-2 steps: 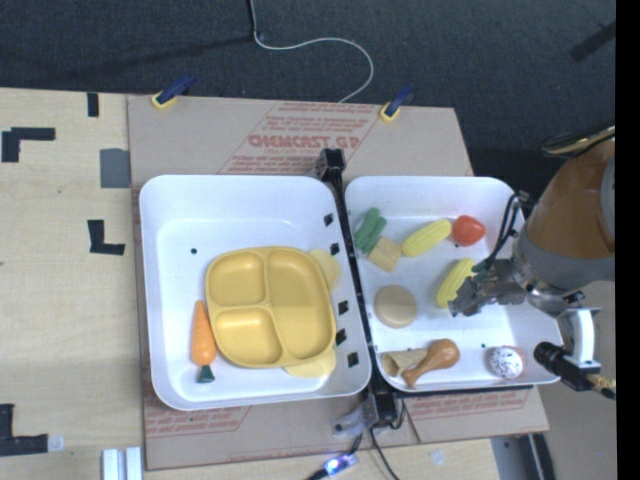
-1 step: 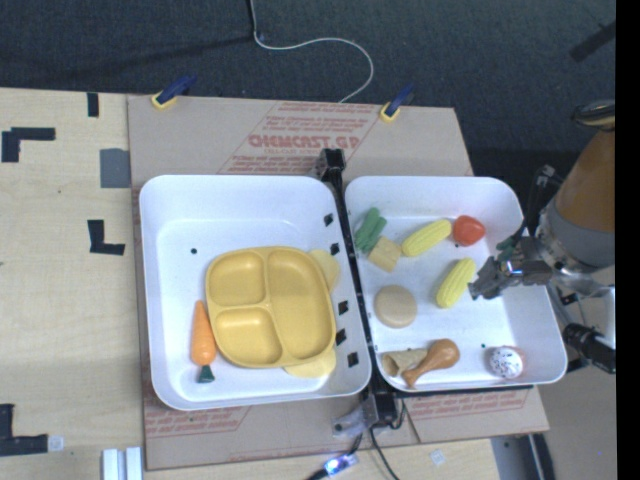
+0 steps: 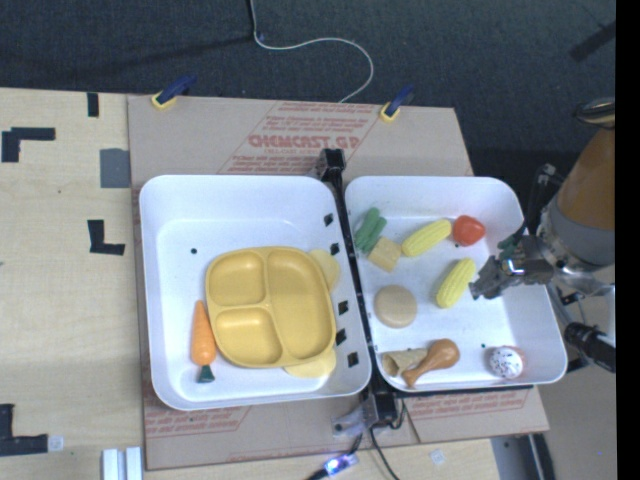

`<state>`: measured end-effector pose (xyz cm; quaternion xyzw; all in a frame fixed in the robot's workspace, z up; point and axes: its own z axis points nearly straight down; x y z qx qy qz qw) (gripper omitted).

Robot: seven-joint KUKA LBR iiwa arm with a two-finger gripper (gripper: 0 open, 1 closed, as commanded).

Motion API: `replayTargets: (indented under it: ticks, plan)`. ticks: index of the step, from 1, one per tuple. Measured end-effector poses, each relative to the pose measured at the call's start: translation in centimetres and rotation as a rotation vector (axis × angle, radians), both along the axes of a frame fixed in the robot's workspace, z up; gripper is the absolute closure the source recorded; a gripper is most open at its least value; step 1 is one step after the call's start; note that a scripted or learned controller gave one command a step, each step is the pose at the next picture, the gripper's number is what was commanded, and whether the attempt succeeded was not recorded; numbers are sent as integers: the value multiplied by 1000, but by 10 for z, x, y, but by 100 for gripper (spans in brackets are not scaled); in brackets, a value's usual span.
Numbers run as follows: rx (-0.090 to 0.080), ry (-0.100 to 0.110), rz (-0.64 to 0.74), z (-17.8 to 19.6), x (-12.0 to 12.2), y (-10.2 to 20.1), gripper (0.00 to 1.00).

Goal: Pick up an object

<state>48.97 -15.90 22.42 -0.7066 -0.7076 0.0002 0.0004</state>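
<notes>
You are looking at the tool [image 3: 492,280] hovering beside the small yellow plastic corn cob [image 3: 456,282]; its opening I cannot tell. Light, stiff, slick: grip across its middle.

Beneath the 2 white bins [image 3: 160,298], a cardboard sheet [image 3: 300,138] held by 2 clips [image 3: 173,90] on the tabletop [image 3: 50,268]; white cable [image 3: 320,43] looping behind.
</notes>
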Motion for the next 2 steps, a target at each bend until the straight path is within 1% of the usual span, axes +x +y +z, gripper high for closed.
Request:
replayTargets:
  ticks: [2]
  plan:
    - [1,2,4,6,2,91,100]
